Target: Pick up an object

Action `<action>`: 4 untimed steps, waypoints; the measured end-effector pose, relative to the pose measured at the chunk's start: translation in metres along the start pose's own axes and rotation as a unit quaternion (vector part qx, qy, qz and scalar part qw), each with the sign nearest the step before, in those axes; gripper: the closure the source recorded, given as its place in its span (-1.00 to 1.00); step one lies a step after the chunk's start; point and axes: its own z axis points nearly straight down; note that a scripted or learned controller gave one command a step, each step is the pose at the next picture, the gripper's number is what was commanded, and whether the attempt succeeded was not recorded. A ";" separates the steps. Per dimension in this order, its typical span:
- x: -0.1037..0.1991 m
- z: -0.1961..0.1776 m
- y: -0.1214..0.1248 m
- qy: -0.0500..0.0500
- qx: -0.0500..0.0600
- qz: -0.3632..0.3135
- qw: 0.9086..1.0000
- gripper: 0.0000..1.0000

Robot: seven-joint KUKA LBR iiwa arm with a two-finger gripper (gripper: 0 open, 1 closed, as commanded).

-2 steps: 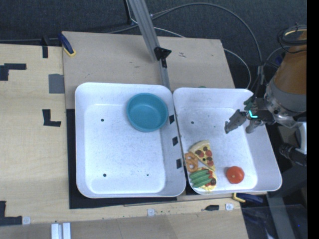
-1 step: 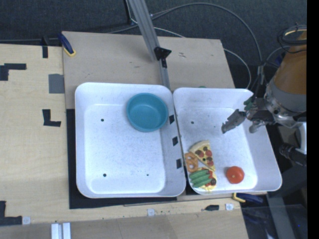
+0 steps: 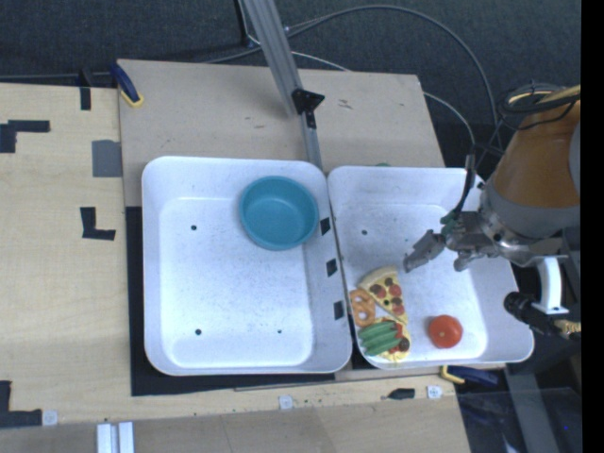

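My gripper (image 3: pixel 436 260) hovers over the middle of the right bin (image 3: pixel 377 196), fingers spread open with nothing between them. Just below and left of it lies a flat pizza-slice toy (image 3: pixel 381 293), with a green bean-like piece (image 3: pixel 379 336) at its lower end. A small red tomato (image 3: pixel 444 330) rests near the bin's front right corner, below the gripper. A blue bowl (image 3: pixel 278 212) stands upright at the back right of the left bin (image 3: pixel 189 281).
A slanted metal pole (image 3: pixel 283 55) comes down to the divide between the bins at the back. The arm's grey and orange body (image 3: pixel 538 177) overhangs the right bin's right edge. A black cable (image 3: pixel 444 102) loops behind.
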 end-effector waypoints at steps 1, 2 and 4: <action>0.007 0.048 0.003 0.000 -0.001 0.000 1.000 -1.00; 0.006 0.107 -0.006 0.000 0.000 0.000 1.000 -1.00; 0.009 0.038 0.004 -0.001 -0.005 0.000 1.000 1.00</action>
